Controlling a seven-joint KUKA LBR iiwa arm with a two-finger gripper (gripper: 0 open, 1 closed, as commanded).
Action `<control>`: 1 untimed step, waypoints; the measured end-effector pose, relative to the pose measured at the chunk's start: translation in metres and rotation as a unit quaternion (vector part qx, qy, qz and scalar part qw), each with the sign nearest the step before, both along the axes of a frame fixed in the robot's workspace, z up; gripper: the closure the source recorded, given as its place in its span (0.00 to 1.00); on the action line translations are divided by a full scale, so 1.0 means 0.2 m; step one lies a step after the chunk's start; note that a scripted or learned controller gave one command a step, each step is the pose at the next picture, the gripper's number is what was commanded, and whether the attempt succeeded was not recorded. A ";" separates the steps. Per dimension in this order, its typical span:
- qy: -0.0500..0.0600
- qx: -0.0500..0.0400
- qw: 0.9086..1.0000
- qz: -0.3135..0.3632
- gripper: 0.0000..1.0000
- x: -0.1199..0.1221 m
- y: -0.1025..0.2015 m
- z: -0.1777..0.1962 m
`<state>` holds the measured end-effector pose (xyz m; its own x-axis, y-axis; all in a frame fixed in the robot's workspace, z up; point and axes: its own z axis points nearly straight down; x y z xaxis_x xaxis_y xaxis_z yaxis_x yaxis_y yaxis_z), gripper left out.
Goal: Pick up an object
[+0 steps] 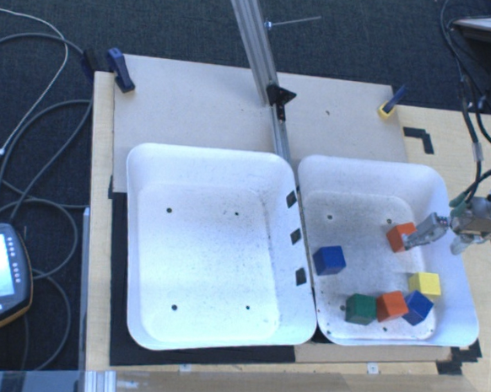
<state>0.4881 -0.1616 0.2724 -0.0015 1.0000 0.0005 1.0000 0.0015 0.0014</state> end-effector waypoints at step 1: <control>0.005 0.001 1.000 -0.002 0.00 -0.02 -0.24 -0.59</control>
